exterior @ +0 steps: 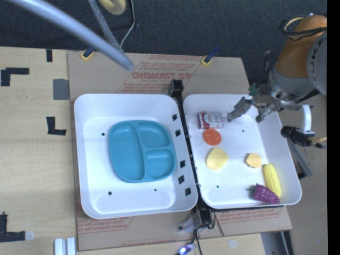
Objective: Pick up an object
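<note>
Lying in the right bin [276, 142] are six small things, any of which could be the object to lift. A red-and-white packet [211, 120] sits toward the far left corner, its long axis running left to right across the view. Just below it is an orange disc [212, 137], and below that a pale yellow lump [217, 159], roundish with no clear direction. A smaller yellow piece [254, 160] rests to its right, apart from it. Near the front right corner a yellow corn cob [272, 179] lies with its long axis slanting from upper left to lower right, and a purple grape cluster [264, 194] touches its lower end (the cluster stretches roughly left to right).

The gripper [248, 110] hangs over the far part of the right bin, just to the right of the packet. Its two fingers are spread apart, one fingertip [234, 114] close beside the packet's right edge; nothing sits between them, and whether that tip touches the packet cannot be told.

The left bin [90, 110] holds a blue divided plate [142, 150].
</note>
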`<state>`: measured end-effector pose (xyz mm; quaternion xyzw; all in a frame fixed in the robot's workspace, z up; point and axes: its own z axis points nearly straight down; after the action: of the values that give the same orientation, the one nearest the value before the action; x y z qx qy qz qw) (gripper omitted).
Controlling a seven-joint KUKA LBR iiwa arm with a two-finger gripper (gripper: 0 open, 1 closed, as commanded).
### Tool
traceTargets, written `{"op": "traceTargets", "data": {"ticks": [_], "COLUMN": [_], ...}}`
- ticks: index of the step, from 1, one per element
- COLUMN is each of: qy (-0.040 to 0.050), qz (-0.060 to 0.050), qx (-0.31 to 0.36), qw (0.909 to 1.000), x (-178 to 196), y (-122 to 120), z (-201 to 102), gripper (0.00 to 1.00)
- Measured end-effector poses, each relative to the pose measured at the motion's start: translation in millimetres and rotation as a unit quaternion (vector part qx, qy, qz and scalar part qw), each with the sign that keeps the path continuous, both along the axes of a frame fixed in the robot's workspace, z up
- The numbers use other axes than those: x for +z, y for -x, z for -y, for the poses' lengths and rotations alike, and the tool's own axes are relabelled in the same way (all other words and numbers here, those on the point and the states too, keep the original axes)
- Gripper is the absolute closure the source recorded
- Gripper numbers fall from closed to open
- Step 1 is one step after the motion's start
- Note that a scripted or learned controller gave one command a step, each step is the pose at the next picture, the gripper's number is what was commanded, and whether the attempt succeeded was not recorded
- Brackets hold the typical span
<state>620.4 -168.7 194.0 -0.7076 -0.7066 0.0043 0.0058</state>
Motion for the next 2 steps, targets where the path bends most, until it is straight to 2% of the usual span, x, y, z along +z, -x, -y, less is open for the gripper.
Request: {"op": "traceTargets", "data": {"ticks": [1, 2], "qy": [0.0012, 0.0011], "qz": [0.006, 0.004], "qx": [0.001, 0.001], "qw": [1.0000, 1.0000], "x": [7.1, -51.0], "y": [-3.1, 0.0], "z": [-0.3, 8.7], "gripper": [0.00, 0.00]}}
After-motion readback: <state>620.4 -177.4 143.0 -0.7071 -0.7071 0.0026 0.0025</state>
